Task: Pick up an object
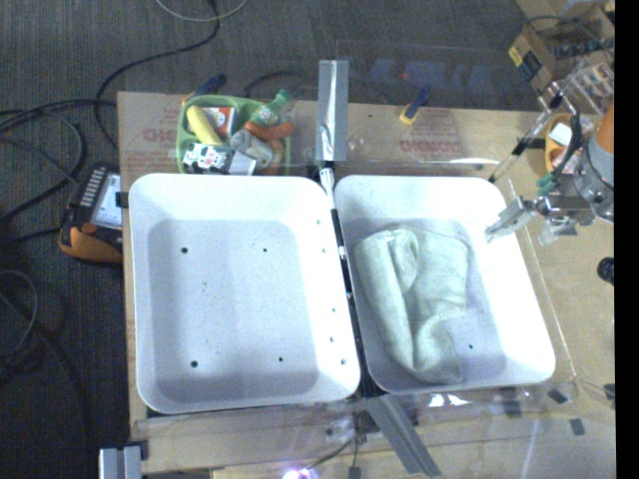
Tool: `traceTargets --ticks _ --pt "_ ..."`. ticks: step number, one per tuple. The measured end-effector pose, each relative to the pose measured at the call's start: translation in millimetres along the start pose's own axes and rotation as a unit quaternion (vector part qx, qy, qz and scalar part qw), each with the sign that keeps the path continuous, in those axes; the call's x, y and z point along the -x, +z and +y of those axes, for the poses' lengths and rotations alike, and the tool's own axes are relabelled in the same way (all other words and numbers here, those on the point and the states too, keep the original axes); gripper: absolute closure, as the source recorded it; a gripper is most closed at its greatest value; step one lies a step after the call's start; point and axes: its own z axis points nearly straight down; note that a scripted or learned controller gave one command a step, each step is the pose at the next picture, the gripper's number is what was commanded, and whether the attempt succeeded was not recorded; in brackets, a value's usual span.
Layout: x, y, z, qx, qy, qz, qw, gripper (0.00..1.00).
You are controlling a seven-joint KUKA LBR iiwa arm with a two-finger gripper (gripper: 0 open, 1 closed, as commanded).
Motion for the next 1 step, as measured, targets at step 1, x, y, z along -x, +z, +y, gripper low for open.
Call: traceTargets --ticks 1 --pt "-30.2 42.3 -18.9 0.000 -0.035 0.000 0.9994 0.00"
